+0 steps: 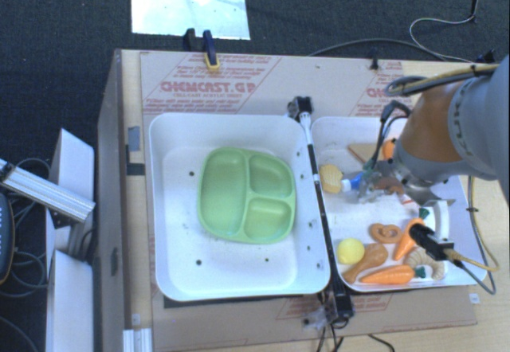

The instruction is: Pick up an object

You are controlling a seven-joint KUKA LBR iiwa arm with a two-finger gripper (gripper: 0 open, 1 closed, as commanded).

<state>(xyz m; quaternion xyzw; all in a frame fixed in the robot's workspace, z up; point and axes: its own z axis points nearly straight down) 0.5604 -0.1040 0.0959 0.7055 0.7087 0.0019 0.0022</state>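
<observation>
step: reach phase, the gripper (369, 187) is low in the right bin (343, 131), nothing seen lifted yet
jaws: cannot tell, too blurred and small to read
target: likely the corn piece (330, 178) just beside the gripper, against the divider side of the right bin (a judgement, the program may aim elsewhere)
next move: needs the tips centred over one item and closed on it, then a straight lift; items sit close so a neighbour may get nudged
bins: two, side by side
green plate (246, 195): one, three compartments, in the left bin (171, 267)
yellow ball (351, 250): one, right bin
carrots: about three, incl. orange carrot (388, 275) at the near edge
pretzel (386, 232): one
arm: one
</observation>
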